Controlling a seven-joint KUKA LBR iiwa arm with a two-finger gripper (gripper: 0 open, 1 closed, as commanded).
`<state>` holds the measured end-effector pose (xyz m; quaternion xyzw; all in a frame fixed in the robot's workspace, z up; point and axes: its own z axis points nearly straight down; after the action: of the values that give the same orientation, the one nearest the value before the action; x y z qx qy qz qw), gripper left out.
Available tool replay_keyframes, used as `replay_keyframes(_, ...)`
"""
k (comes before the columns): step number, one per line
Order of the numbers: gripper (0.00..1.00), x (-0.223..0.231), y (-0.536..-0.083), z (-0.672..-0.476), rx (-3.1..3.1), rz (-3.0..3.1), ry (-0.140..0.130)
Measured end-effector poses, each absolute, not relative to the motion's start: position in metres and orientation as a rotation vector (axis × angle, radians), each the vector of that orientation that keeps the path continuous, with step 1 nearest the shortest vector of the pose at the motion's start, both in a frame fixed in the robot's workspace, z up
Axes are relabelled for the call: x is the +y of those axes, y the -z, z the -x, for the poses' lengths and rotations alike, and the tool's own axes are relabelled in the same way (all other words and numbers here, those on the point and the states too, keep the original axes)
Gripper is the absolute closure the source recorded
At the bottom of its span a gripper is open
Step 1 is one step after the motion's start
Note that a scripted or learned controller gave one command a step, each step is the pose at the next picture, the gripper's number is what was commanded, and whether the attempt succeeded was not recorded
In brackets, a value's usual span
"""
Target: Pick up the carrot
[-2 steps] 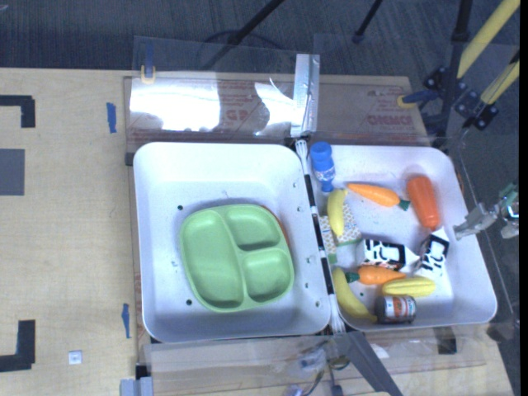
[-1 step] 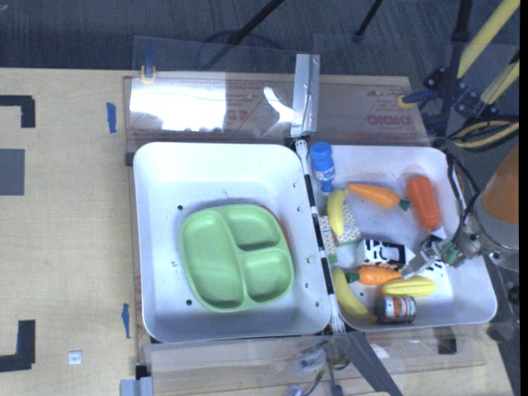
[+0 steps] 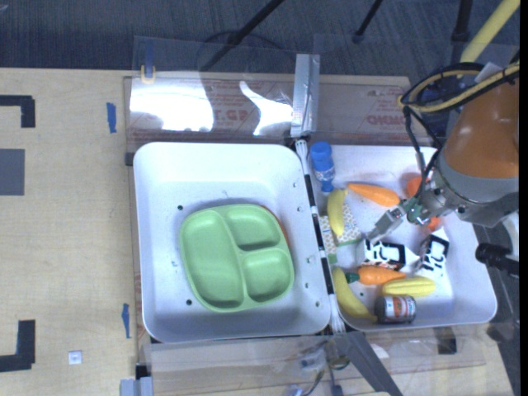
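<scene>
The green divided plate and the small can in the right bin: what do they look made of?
The green divided plate looks like moulded plastic with a matte finish: one even colour, soft rounded compartment edges, no sharp glare. The small can seems to be metal with a printed red label: its end is pale and slightly shiny. At this size it could also be a plastic toy replica.

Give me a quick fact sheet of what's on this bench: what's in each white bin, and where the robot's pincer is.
left bin: holds a green divided plate
right bin: upper carrot, lower carrot, bananas, blue-capped bottle, small can, black-and-white patterned pieces
pincer: over the right bin, between the two carrots, nothing seen in its grip
arm: grey with an orange band, reaching in from the right
carrot status: both lying in the bin
</scene>
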<state>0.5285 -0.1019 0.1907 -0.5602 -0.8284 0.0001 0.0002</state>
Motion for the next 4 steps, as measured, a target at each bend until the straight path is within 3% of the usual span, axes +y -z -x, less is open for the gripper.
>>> replay_keyframes(1, 0.00, -0.114, -0.196, -0.621, -2.770, 1.488, 0.001)
replay_keyframes(2, 0.00, -0.150, -0.115, -0.647, -2.759, 1.505, 0.000)
replay_keyframes(3, 0.00, -0.157, -0.085, -0.664, -2.680, 1.607, -0.011)
replay_keyframes(4, 1.00, -0.156, -0.096, -0.668, -2.698, 1.610, -0.003)
